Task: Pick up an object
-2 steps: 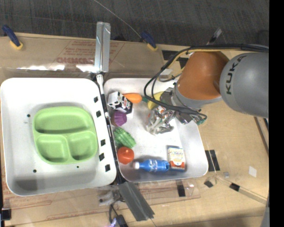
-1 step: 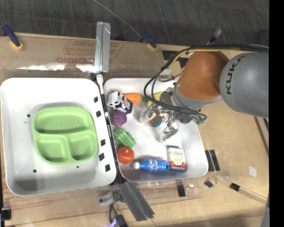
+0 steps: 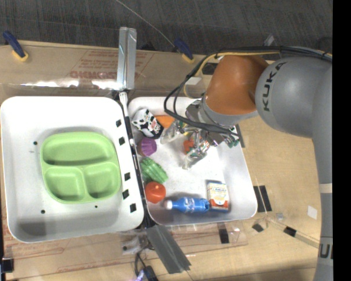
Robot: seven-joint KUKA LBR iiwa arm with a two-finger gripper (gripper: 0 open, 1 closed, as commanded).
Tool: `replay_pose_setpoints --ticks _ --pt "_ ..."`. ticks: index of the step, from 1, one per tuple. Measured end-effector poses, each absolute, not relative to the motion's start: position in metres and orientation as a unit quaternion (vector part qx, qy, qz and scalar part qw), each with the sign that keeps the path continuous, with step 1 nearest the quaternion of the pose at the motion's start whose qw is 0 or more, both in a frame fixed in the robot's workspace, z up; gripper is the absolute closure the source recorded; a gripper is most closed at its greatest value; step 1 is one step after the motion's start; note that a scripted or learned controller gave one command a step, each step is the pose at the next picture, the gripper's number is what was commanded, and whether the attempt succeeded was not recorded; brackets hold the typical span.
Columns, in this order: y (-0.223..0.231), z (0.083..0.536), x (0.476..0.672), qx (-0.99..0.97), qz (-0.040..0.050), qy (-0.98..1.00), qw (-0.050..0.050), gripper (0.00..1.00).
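Camera view: gripper (image 3: 194, 147) low in right bin (image 3: 240, 183), over a small red-orange thing (image 3: 191, 146). Cannot tell whether spread or pinching. Bottle (image 3: 187, 204) well below along front wall, long axis left-right; tomato (image 3: 155, 192) beside its cap.

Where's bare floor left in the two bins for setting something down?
Left white bin: only margins around the green divided tray. Right white bin: open patch between end effector and blue bottle. Its left edge, cow toy to red ball, is crowded.
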State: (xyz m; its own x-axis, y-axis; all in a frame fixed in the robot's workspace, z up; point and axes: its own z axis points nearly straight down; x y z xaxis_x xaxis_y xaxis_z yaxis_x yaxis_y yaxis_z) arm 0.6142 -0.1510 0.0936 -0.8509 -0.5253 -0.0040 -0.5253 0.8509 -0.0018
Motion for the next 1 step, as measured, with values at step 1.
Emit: replay_pose_setpoints --ticks 1 --pt "-0.1995 0.0923 0.5798 -0.287 -0.0004 0.958 0.0 0.0"
